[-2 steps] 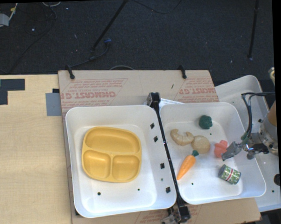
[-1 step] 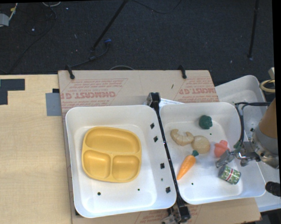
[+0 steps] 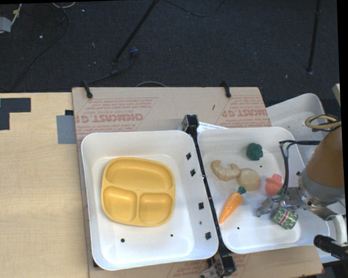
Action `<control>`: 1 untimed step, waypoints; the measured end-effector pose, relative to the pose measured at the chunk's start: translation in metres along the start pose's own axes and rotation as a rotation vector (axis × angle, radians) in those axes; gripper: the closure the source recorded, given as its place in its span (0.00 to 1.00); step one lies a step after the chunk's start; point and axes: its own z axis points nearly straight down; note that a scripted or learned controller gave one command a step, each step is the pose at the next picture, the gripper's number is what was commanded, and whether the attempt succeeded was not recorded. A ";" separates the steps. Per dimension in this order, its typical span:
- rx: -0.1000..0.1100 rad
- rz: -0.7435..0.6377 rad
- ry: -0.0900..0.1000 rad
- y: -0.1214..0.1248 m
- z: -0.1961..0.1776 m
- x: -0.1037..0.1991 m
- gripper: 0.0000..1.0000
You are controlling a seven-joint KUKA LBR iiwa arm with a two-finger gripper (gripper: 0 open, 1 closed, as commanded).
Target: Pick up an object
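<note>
- Two shallow white bins are set side by side on a cardboard sheet (image 3: 161,110) printed with red lettering, which lies on a pale wooden bench (image 3: 32,199).
- The left bin (image 3: 97,237) is occupied by a yellow divided plate (image 3: 138,190) with three compartments: one long section at the far side and two smaller ones at the near side. Nothing is seen lying in the compartments.
- The right bin (image 3: 247,242) is occupied by several small objects.
- A dark green rounded object (image 3: 254,151) is placed toward the far side of this bin, apart from the rest.
- A beige, lumpy object (image 3: 236,174) is found near the bin's middle.
- A toy carrot (image 3: 231,205) with a green top is laid at a slant just beside the beige object, nearer the dividing wall.
- A small red-orange object (image 3: 273,185) is seen to the right of the beige object.
- A green-and-white patterned object (image 3: 285,217) is located at the near right of the bin, directly at the gripper.
- The gripper (image 3: 273,206) is lowered into the right bin between the red-orange object and the patterned object, touching or nearly touching the latter.
- Whether anything is clasped cannot be told from this view.
</note>
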 end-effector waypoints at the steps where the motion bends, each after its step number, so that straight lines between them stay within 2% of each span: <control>1: -0.003 0.003 -0.001 0.000 -0.001 0.000 0.00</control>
